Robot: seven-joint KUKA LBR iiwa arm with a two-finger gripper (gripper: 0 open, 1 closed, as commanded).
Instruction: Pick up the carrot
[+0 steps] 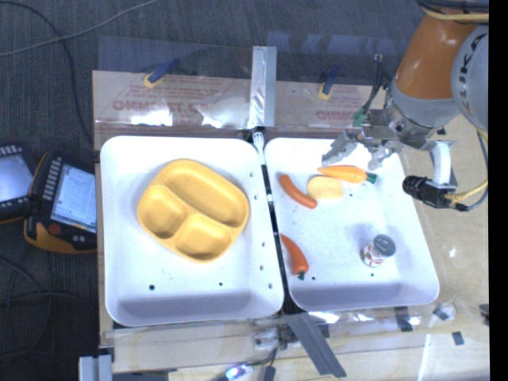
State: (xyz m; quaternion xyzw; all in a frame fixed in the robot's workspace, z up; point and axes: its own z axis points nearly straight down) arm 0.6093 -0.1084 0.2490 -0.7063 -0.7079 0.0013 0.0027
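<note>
Claw (359, 151) spread above carrot (343, 173).

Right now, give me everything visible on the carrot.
The carrot is a small orange piece with a green tip at its right end, smooth and plastic-looking like toy food. It lies flat, roughly horizontal, in the upper part of the right bin. Its underside touches or overlaps a pale yellow rounded toy food. The gripper hangs directly above it, fingers spread, nothing between them; contact with the carrot cannot be told.
</note>
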